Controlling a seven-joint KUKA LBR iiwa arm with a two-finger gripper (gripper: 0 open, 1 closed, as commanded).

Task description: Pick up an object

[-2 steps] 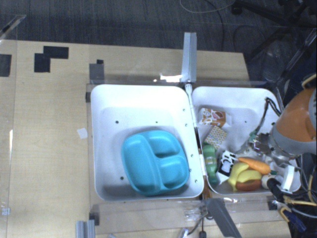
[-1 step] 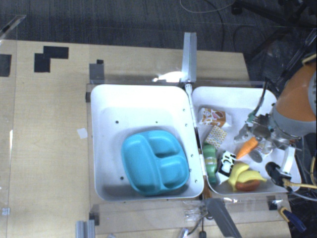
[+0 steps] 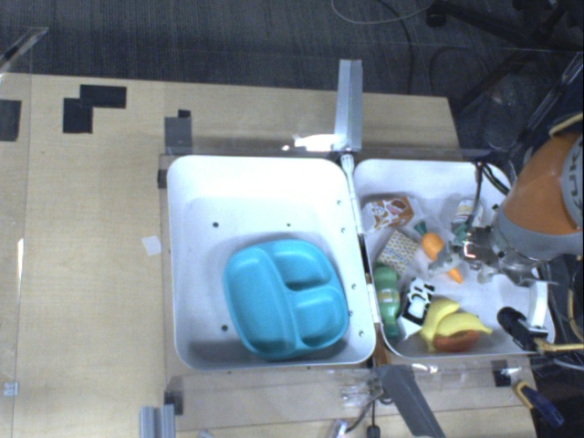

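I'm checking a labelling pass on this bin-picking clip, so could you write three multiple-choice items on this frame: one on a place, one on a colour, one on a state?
1. Where does the moulded plastic divided tray lie?
A. left white bin
B. right white bin
C. on the bench

2. What colour is that tray?
A. red
B. light blue
C. black

3. How does the yellow banana stand to the arm's tool?
A. clamped in it
B. lying in the bin, apart from it
C. hanging above the bench

Answers: 1 A, it rests on the floor of the left white bin. 2 B, its whole surface is light blue. 3 B, it lies near the front wall of the right white bin, with the tool farther back.
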